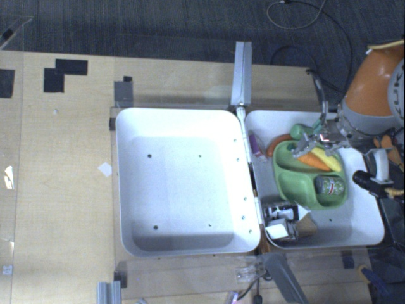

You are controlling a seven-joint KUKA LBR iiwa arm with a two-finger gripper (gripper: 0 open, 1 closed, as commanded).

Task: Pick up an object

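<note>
The right bin (pixel 367 230) holds a heap of objects. A green bowl-shaped dish (pixel 294 179) lies in its middle, with an orange carrot-like piece (pixel 311 160) and a yellow piece (pixel 331 163) at its upper rim. A green can (pixel 330 186) rests in the dish's right end. My gripper (pixel 319 139) hangs over the dish's upper rim, right above the orange piece, reaching in from the right. Whether it touches anything is not visible.
A purple item (pixel 255 145) lies along the right bin's left wall. A black and white box (pixel 280 213) and a brown piece (pixel 307 227) sit at the bin's front. The left bin (pixel 183 182) stands beside it, with a metal divider post (pixel 242 75) behind them.
</note>
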